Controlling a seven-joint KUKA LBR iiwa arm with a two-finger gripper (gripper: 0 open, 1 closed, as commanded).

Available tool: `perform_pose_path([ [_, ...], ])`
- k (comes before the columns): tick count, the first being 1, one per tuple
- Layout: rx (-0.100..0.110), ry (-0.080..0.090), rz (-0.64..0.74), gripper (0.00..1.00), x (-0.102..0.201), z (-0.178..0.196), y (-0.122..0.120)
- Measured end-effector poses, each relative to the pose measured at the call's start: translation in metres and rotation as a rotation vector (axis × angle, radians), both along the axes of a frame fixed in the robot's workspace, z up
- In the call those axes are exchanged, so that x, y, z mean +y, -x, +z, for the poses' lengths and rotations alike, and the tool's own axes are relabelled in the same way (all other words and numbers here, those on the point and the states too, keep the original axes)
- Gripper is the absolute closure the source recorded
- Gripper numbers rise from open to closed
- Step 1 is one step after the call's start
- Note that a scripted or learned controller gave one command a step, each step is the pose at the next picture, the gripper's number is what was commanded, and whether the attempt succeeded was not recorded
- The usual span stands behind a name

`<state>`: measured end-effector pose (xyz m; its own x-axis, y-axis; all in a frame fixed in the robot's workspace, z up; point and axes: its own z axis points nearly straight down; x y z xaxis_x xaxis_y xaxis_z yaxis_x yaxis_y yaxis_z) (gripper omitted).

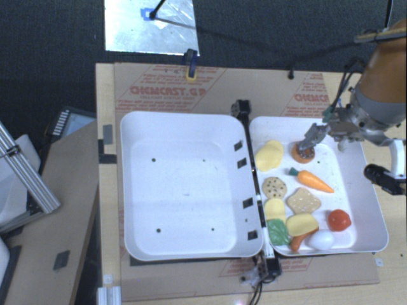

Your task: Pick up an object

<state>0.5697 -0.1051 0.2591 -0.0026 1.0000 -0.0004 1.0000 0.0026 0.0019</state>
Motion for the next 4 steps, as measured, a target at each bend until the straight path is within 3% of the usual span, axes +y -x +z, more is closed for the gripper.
perform_pose_path([
  [1,0.006,0.0,-0.003,0.0,-0.042,-0.183,-0.035],
  [2,-0.003,0.001,-0.001,1.0,-0.04,-0.163,-0.038],
  [3,-0.019,0.003,0.005,1.0,-0.015,0.082,-0.052],
  [4,-0.016,-0.001,0.012,1.0,0.08,0.193,-0.093],
])
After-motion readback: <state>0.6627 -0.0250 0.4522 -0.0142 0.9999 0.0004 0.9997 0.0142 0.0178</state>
